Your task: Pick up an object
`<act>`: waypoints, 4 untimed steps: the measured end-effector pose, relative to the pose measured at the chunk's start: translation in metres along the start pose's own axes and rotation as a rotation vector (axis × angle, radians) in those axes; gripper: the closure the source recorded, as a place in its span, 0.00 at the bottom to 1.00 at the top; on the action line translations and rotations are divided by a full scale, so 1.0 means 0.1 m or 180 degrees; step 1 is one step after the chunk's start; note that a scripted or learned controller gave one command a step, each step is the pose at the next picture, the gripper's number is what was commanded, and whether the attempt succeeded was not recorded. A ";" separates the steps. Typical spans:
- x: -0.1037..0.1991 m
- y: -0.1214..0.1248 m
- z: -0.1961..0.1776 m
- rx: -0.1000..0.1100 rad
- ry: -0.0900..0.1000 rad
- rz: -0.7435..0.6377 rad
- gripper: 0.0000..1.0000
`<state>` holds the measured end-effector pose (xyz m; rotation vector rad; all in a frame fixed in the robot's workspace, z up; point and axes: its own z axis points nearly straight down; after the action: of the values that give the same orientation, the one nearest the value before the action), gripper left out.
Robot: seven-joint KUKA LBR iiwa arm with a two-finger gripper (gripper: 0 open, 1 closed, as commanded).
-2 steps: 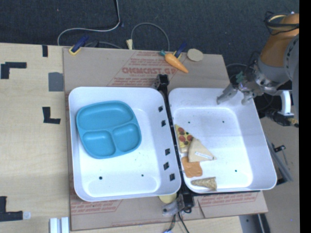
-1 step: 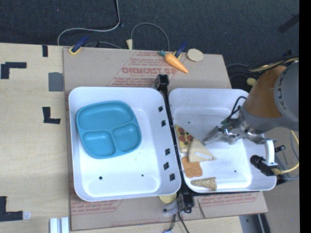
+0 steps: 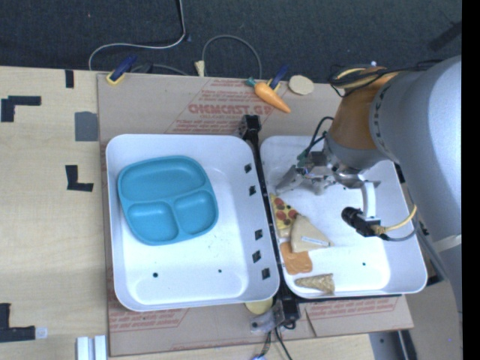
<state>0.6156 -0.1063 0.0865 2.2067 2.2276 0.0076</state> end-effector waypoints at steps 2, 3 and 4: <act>0.09 -0.50 -0.14 0.0050 0.0006 0.0038 0.00; 0.12 -0.72 -0.01 -0.0011 -0.0009 0.0024 0.00; -0.43 -0.24 -0.12 0.0013 -0.0006 0.0032 0.00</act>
<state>0.5917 -0.1499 0.0979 2.2191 2.2174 0.0009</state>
